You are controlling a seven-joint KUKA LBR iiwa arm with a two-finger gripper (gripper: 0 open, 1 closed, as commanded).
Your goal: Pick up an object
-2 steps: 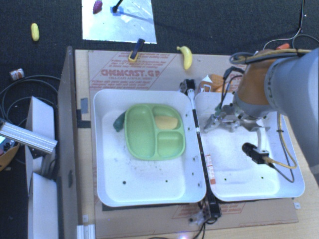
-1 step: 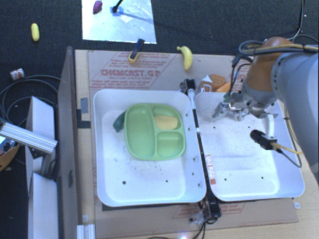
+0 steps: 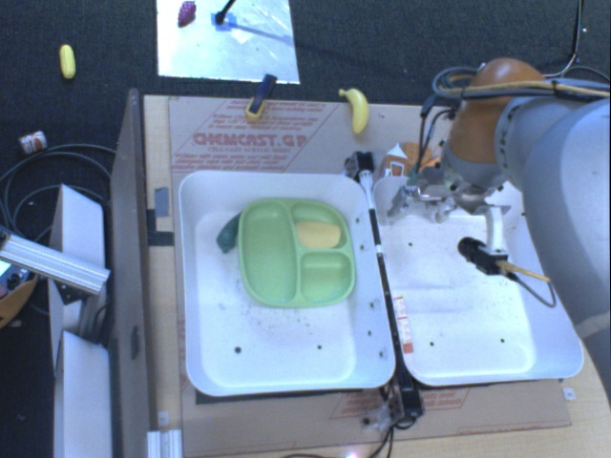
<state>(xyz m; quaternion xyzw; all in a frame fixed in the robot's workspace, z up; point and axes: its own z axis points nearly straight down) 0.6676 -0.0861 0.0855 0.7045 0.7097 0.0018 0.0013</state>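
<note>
Surface (image 3: 286,136) w/ 2 white bins. View-left bin (image 3: 286,351): green divided plate (image 3: 277,265), yellow item (image 3: 320,234) in its upper-right compartment, dark teal item (image 3: 228,234) touching plate's left rim. Gripper (image 3: 417,201) over view-right bin (image 3: 468,332), upper-left corner; open/closed can't tell.

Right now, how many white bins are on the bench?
2. The left bin holds a green divided plate; the right bin lies beside it, partly covered by the arm. No further bin seems hidden.
</note>
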